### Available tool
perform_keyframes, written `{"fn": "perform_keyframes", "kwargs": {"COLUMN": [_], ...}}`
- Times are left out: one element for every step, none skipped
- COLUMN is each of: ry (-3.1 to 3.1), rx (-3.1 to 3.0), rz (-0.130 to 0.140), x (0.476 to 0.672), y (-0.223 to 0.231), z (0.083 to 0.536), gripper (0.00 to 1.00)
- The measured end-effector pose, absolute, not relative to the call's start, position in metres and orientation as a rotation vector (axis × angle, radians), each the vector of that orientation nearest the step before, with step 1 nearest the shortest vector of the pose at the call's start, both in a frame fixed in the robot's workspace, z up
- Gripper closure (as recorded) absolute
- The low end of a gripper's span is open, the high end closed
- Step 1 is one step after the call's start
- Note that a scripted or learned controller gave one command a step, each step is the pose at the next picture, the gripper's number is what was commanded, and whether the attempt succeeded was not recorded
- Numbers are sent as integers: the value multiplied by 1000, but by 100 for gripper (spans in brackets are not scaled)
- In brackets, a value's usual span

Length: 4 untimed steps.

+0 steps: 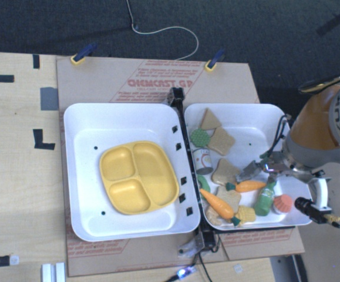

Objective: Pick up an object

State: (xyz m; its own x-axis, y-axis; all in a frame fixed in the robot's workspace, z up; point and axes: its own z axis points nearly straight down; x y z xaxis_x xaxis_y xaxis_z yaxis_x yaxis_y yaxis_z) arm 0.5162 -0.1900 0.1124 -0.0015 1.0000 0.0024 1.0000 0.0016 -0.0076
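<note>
I see two shallow white plastic bins side by side: the left bin (81, 157) holds a yellow three-compartment plastic plate (138, 176) near its centre. The right bin (246, 119) carries a heap of toy food. At its 11 o'clock lie tan bread-slice pieces (216, 135) beside a green round waffle-textured piece (199, 137); at 6 o'clock lies a long orange toy carrot (218, 203); toward 4 o'clock sit a smaller orange carrot (250, 186), a green toy bottle (265, 200) and a pink shell-shaped piece (283, 203). The grey arm with orange band (319, 125) enters from 3 o'clock. The two-finger gripper (256, 168) hangs low over the right bin, just above the smaller carrot; I cannot tell its opening or whether it grips anything
</note>
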Motion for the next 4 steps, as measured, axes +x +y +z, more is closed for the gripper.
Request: {"fn": "perform_keyframes", "kwargs": {"ry": [-2223, -2224, -2225, -2226], "rx": [-2223, -2217, -2223, -2223], "rz": [1, -10, -3, -3], "x": [517, 519, 516, 515], "y": [-190, -187, -187, -190], "z": [85, 98, 160, 223], "gripper": [0, 100, 100, 100]}}
